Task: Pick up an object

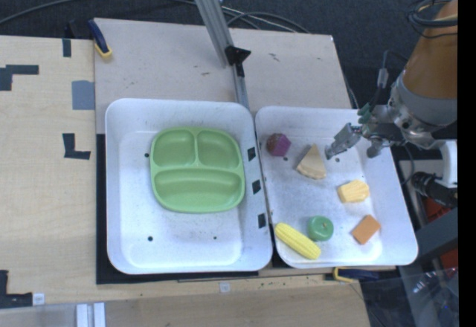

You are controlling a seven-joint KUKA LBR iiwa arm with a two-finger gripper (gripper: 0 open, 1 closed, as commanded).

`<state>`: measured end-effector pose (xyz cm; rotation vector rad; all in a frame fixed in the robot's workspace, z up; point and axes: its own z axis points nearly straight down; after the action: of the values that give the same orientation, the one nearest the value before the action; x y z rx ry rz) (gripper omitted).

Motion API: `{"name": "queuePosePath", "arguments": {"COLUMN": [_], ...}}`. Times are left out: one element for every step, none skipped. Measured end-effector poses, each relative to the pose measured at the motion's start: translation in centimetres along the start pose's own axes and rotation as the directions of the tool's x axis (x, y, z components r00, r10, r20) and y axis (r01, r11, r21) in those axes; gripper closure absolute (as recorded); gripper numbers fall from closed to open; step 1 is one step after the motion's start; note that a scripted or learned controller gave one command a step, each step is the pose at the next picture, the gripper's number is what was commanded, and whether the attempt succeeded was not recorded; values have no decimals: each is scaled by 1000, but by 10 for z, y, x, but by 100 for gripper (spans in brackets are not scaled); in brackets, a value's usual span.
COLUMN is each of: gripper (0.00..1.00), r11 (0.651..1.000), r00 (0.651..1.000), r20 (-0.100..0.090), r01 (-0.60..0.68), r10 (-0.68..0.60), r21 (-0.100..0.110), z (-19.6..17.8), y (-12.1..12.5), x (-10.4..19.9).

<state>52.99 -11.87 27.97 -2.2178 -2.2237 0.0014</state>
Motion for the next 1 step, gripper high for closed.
{"name": "queuePosePath", "arguments": {"gripper": [0], "r11": [1000], "r00": [1000], "r20": [0], "r01": [0], "r10": [0], "r21": [0], "z": [0], "y": [0], "x": [0]}}
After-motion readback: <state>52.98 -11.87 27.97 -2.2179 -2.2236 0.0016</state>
